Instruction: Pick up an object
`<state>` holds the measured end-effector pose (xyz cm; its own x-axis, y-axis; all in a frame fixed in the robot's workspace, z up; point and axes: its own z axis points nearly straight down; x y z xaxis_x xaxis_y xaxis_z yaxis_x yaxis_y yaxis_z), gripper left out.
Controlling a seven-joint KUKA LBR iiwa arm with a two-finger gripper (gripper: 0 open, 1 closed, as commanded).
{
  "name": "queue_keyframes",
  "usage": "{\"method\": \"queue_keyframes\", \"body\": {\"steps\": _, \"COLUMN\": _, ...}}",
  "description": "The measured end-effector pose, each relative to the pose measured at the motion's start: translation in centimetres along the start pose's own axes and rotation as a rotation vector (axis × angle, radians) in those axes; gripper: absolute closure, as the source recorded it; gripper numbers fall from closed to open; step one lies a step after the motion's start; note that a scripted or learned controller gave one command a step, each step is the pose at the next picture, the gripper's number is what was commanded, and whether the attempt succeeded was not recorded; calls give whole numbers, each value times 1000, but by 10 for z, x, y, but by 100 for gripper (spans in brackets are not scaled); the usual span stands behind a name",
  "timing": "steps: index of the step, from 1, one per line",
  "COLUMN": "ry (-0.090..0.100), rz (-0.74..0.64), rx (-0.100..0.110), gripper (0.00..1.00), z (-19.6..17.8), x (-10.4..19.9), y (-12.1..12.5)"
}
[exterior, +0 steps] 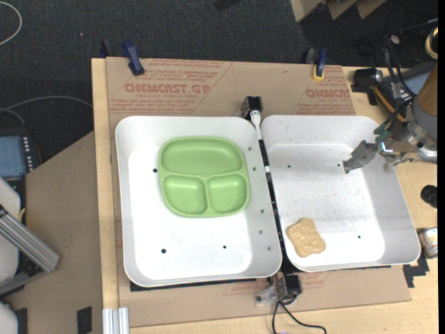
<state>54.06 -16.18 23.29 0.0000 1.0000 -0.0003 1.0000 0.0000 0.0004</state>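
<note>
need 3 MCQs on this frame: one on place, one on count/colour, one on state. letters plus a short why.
1. Where does the tan cookie-shaped object lie?
A. in the green tray
B. in the right bin, near its front-left corner
C. on the cardboard outside the bins

2. How many compartments does the green tray have?
A. two
B. three
C. five

3. What is the state of the gripper?
A. above the right bin's far right part, with no object between its fingers
B. clamped on the green tray
C. resting in the left bin

Answers:
1 B, it sits on the right bin floor by the front-left corner.
2 B, one long section above two small ones.
3 A, it hangs at the right bin's far right with no object at its tip.
</note>
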Motion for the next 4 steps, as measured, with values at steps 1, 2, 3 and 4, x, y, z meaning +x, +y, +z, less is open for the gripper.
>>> {"method": "queue_keyframes", "body": {"steps": 1, "ry": -1, "rz": -1, "rx": -3, "gripper": 100, "z": -11, "x": 0, "y": 1}}
{"method": "queue_keyframes", "body": {"steps": 2, "ry": -1, "rz": 8, "rx": 3, "gripper": 100, "z": -17, "x": -67, "y": -57}}
{"method": "queue_keyframes", "body": {"steps": 3, "ry": 3, "rz": -8, "rx": -1, "gripper": 100, "z": -39, "x": 15, "y": -54}}
{"method": "queue_keyframes", "body": {"steps": 4, "ry": -2, "rz": 1, "rx": 1, "gripper": 100, "z": 61, "x": -41, "y": 22}}
